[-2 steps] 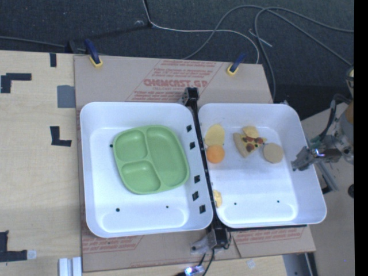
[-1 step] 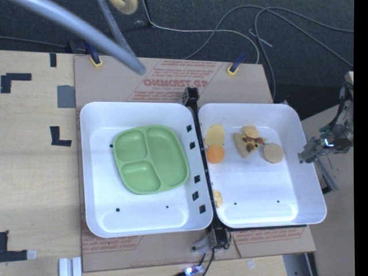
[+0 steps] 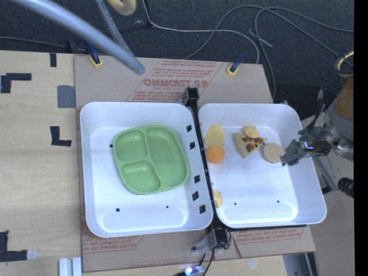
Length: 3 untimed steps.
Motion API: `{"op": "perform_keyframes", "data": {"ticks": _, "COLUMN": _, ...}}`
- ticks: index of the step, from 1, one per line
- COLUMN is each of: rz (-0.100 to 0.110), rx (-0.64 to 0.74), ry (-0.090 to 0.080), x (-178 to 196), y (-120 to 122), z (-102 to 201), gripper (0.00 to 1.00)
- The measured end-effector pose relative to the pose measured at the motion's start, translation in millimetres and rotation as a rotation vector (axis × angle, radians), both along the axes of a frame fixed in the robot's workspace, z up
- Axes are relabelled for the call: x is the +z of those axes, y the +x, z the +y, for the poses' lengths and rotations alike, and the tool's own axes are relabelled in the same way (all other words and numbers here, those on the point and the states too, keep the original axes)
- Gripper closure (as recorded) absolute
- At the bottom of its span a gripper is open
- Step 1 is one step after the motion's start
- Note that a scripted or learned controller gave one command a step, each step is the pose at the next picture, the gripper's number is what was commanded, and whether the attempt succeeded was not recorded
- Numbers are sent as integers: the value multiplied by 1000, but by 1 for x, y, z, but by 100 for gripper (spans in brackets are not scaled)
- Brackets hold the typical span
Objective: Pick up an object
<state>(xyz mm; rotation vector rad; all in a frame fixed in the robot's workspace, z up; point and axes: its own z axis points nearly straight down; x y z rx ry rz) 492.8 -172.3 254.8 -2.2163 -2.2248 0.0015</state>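
Clearly the gripper (image 3: 291, 156) hovers at the right bin's (image 3: 307, 211) edge beside the tan disc (image 3: 272, 152); jaw state: cannot tell. Centre over it before descending.

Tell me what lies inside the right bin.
In the right bin: a pizza slice, an orange ball, a yellow piece, a tan disc and a small yellow piece, half hidden.

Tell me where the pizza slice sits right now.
The pizza slice lies in the right bin, near its far wall, between the orange ball and the tan disc.
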Motion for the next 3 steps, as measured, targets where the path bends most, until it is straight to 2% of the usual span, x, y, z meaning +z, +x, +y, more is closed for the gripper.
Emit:
{"op": "perform_keyframes", "data": {"ticks": 1, "rz": -1, "rx": 3, "ry": 1, "x": 1, "y": 10, "z": 53, "gripper": 100}}
{"op": "perform_keyframes", "data": {"ticks": 2, "rz": 1, "rx": 2, "ry": 1, "x": -10, "y": 1, "z": 109, "gripper": 100}}
{"op": "perform_keyframes", "data": {"ticks": 3, "rz": 2, "rx": 2, "ry": 1, "x": -26, "y": 4, "z": 166, "gripper": 100}}
